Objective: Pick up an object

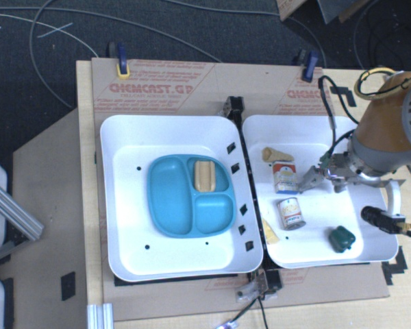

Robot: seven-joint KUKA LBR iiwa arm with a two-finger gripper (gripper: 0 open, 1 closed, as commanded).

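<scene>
In the right bin (370, 252) lie a small red and white box (285, 177), a short can (290, 213) on its side, a dark green lump (342, 238) and a tan piece (275, 155) near the far wall. My gripper (309, 180) reaches in from the right, low over the bin. Its tip is just right of the box and above the can. Nothing shows held in it. The arm's grey and orange wrist (383, 132) rises over the bin's right side.
The left bin (123, 184) holds a blue divided plate (171, 197) with a tan block (205, 176) in its far right compartment. A yellow wedge (270, 232) lies against the right bin's left wall. Black clips (234, 105) join the bins. Cables (370, 81) hang behind the arm.
</scene>
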